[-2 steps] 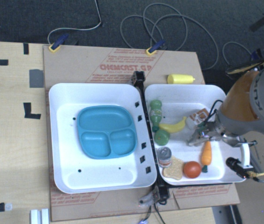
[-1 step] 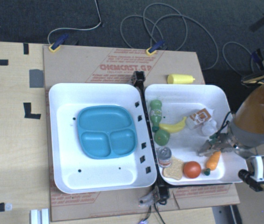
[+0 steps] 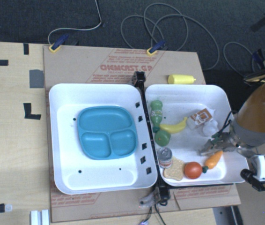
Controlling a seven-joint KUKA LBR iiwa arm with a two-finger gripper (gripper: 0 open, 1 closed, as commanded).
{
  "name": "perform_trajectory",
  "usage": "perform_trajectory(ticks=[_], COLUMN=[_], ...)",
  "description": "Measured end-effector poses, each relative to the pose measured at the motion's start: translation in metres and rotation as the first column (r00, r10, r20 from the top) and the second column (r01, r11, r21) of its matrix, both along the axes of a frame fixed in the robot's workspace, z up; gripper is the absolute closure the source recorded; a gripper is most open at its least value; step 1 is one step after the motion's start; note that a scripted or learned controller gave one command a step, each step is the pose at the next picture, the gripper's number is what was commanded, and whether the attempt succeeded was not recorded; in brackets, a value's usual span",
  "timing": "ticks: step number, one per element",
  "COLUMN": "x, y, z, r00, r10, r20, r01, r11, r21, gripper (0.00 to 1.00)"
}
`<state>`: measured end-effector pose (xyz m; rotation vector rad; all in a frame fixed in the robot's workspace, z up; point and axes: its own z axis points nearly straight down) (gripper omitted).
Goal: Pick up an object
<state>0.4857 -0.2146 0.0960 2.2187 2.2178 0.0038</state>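
The arm (image 3: 254, 118) enters at about four o'clock in the camera view, its orange band uppermost and a grey wrist section just below it. From the wrist the limb slants down and towards nine o'clock. The pincer (image 3: 210, 146) hangs at the end of it, low and dark, tilted the same way. Its tips are small and blurred, so how they stand cannot be made out. A pale fitting sits on the arm's five o'clock side.
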Motion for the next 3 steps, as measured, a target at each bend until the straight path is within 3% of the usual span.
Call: perform_trajectory(ticks=[1,2,3], x=[-0.001,-0.002,0.02], y=[0.05,0.05,0.022], z=[0.118,0.117,-0.01], r00=[1.0,1.0,1.0], r10=[0.002,0.002,0.0], r20=[-0.004,-0.005,-0.002], r01=[-0.002,-0.002,0.0], r11=[1.0,1.0,1.0], r21=[0.001,0.001,0.0], gripper=[1.0,0.0,0.0])
